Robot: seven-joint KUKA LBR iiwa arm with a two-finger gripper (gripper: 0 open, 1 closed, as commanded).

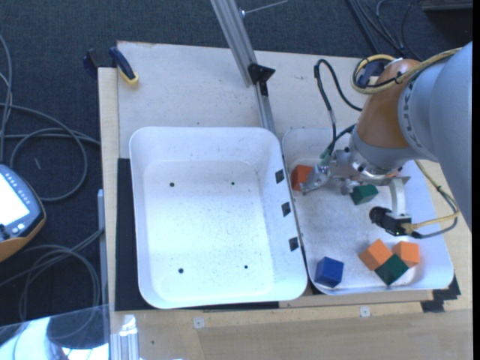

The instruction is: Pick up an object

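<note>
- Small orange cube-shaped block [301, 176], the object nearest the gripper: it lies in the right-hand shallow white plastic bin [442, 265], hard against that bin's left wall toward the far end; the gripper's tip is just beside it, on its right.
- Large left-hand shallow white bin [150, 201]: it sits touching the right bin's left wall; its floor is speckled with small dark marks.
- Right bin: it holds every loose block, with the arm above its far half.
- Grey arm with an orange band above the wrist [386, 118]: it reaches in over the right bin's far right corner and hangs above the bin floor.
- Two-finger gripper [324, 177]: it points toward the right bin's left wall; whether its fingers are apart or together cannot be told from this angle; nothing is seen between them.
- Small dark green block [364, 193]: it lies mid-bin, just under the wrist.
- Blue cube [328, 271]: it stands by the right bin's near edge, toward the left wall.
- Cluster of two orange blocks [375, 255] and a dark green block [391, 271]: they touch one another near the right bin's near right corner.
</note>
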